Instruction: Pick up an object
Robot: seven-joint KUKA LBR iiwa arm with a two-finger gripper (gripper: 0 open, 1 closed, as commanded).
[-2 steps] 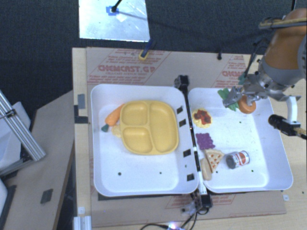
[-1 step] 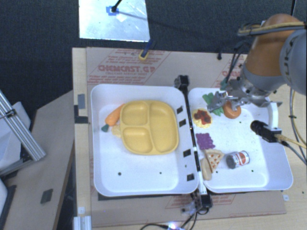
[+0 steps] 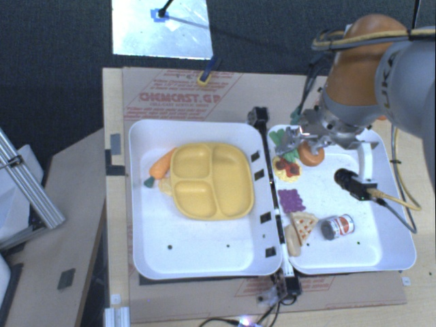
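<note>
Over right bin | gripper by tomato, jaws: can't tell | tip: center b4 closing, avoid greens

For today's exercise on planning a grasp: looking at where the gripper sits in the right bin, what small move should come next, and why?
Probably a short, straight descent. The gripper hovers at the right bin's upper-left corner above the green toy and orange toy, with nothing visibly between its fingers.

A dark carpeted floor surrounded the worktop, a tan board that carried a printed cardboard sheet. A shiny square plate lay on the floor beyond it. An aluminium frame rail slanted in at the left edge.
</note>
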